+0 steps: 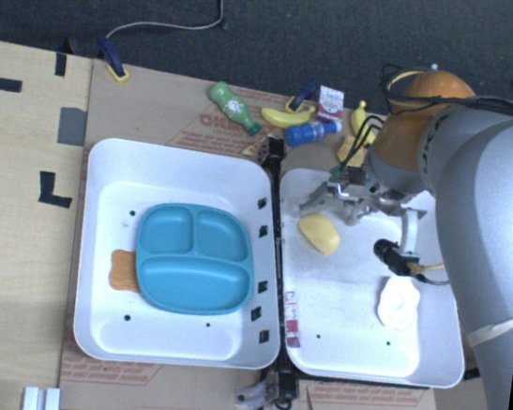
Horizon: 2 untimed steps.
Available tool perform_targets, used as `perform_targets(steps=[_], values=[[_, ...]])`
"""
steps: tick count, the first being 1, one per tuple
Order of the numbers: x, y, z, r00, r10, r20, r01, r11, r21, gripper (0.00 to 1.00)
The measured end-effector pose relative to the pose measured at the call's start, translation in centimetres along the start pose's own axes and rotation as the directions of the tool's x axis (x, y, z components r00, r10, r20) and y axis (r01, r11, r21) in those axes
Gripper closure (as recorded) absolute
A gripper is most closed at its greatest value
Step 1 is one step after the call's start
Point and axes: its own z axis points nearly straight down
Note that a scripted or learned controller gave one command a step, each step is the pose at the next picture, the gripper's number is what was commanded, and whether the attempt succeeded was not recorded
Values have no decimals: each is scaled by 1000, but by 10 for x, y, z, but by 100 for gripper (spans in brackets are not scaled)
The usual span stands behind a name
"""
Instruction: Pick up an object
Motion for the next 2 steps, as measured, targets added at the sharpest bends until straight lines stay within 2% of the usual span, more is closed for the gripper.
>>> perform_targets(steps=[1, 2], values=[[15, -35, 0, 1000, 2, 1, -2, 1000, 2, 0], [16, -35, -10, 1000, 1, 0, -1, 1000, 3, 100]])
